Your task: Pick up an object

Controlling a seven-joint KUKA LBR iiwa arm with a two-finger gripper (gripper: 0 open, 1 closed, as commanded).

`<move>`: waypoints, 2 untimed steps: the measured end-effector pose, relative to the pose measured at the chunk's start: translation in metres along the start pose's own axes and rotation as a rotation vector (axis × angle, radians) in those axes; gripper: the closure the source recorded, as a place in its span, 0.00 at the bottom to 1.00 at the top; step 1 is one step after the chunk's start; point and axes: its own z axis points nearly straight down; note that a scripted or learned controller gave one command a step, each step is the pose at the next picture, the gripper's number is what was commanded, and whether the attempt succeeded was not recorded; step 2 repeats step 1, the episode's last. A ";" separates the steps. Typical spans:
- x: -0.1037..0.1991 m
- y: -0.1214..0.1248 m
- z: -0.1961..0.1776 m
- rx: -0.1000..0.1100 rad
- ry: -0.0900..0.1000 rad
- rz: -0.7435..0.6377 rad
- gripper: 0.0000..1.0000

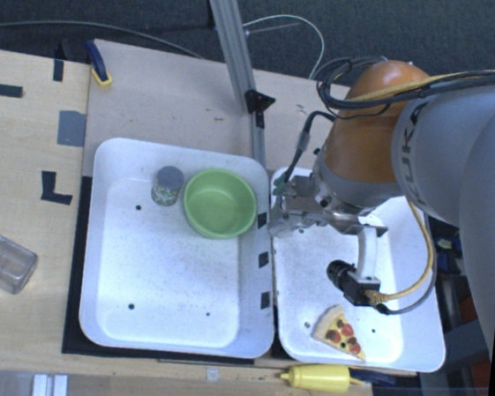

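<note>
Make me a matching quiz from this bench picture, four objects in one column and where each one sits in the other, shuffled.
Objects:
1. green bowl
2. small can
3. pizza slice
4. yellow bottle

Places:
A. right bin, near front
B. on the bench in front of the bins
C. left bin, beside the divide between bins
D. left bin, left of the bowl

Pairs: 1-C, 2-D, 3-A, 4-B
</note>
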 end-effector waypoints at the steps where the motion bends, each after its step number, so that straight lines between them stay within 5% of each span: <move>1: 0.056 -0.005 -0.003 0.000 0.000 -0.001 1.00; 2: 0.056 -0.005 -0.003 0.000 0.000 -0.001 1.00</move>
